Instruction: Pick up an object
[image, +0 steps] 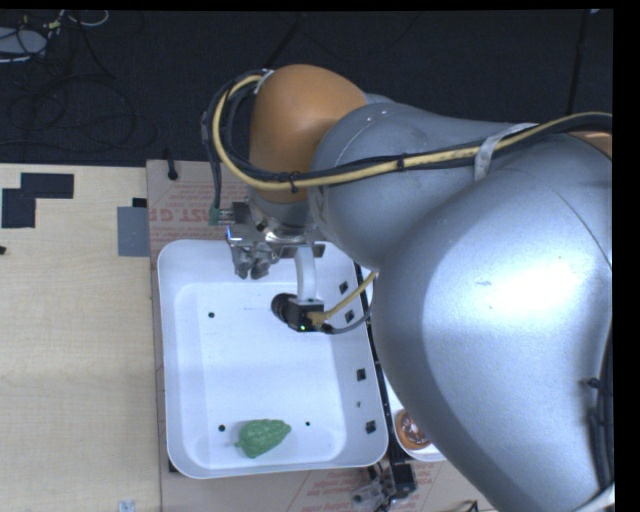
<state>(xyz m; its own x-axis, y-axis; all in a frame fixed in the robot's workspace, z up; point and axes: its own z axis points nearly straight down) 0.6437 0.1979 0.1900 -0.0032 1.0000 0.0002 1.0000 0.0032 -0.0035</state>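
The grey arm's two-finger gripper (256, 262) hangs at the far rim of the shallow white plastic bin (190, 350); whether it is clenched cannot be told. The crumpled green lump (263, 437) lies well apart, near the bin's front wall. The approach step is in hand; next, the arm probably must travel forward over the lump and descend.

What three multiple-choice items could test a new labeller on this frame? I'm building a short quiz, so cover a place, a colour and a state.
1. Where in the white bin does the lumpy object lie?
A. near corner by the arm
B. along the near wall
C. far corner

2. What colour is that object?
A. green
B. red
C. blue

3. How does the gripper stand relative to the object?
A. touching it
B. lifting it
C. apart, at the bin's far end

Answers: 1 B, it sits close to the bin's near rim. 2 A, its surface is plainly green. 3 C, bare bin floor lies between them.
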